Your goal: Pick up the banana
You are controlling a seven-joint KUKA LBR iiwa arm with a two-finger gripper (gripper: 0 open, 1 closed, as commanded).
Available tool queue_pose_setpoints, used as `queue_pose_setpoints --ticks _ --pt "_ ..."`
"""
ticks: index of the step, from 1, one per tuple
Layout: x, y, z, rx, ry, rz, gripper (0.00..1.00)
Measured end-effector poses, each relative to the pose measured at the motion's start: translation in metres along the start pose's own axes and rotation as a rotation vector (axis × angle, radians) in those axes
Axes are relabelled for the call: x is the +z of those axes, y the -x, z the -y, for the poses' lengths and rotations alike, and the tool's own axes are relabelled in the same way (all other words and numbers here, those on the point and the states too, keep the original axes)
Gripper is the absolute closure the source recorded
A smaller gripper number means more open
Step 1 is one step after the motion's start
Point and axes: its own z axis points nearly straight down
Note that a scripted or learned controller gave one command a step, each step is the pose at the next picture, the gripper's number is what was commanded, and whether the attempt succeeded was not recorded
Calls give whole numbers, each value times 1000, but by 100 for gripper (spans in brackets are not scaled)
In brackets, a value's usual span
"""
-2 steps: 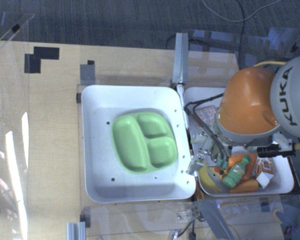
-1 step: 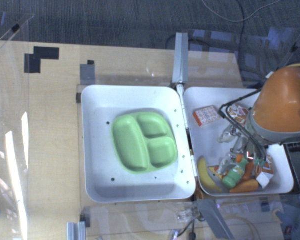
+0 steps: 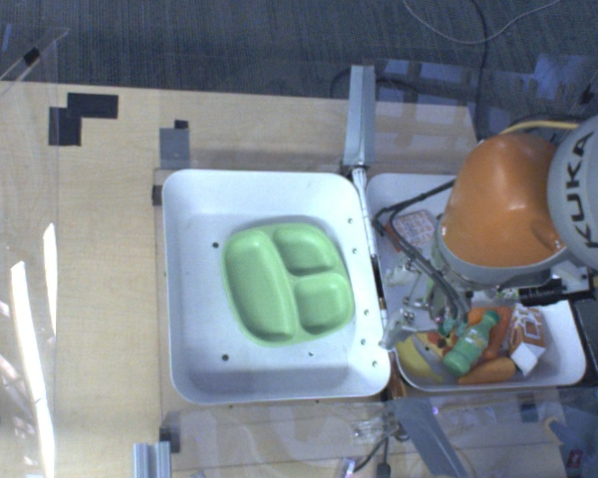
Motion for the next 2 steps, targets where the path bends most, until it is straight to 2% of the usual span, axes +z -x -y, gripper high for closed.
queue_pose_setpoints --ticks 1,2 --pt "0 11 45 51 -1 2 0" --pt "77 24 91 13 -3 8 0"
